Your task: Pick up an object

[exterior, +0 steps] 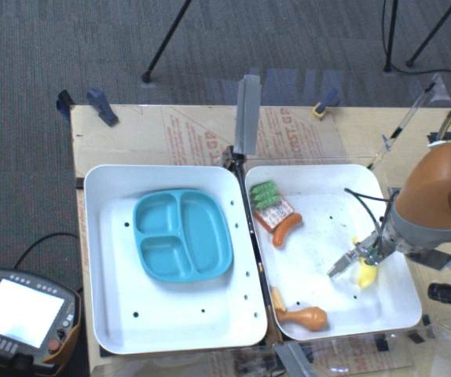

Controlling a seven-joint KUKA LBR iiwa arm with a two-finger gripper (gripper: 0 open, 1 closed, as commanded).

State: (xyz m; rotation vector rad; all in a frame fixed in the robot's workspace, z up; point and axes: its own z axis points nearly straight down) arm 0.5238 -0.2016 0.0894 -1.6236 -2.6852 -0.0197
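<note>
from my remote seat i see the arm [426,203] coming in from the right, its orange band above the wrist, and the gripper [351,264] low over the right bin [320,175], near that bin's right side. the thing nearest it is a small yellow object [367,274], rounded and bright, lying on the bin floor just beside the gripper's tip; it is too small for me to say what it is, and i cannot tell whether it sits between the gripper's tips or only next to them, so the grip itself i cannot tell. further left in the same bin lie a green ridged piece [264,194] on an orange-and-white packet, an orange sausage-shaped toy [287,228] touching that packet, and a tan drumstick-like toy [302,316] near the front wall. the left bin [108,210] holds a blue divided plate [183,235] with three compartments.
</note>
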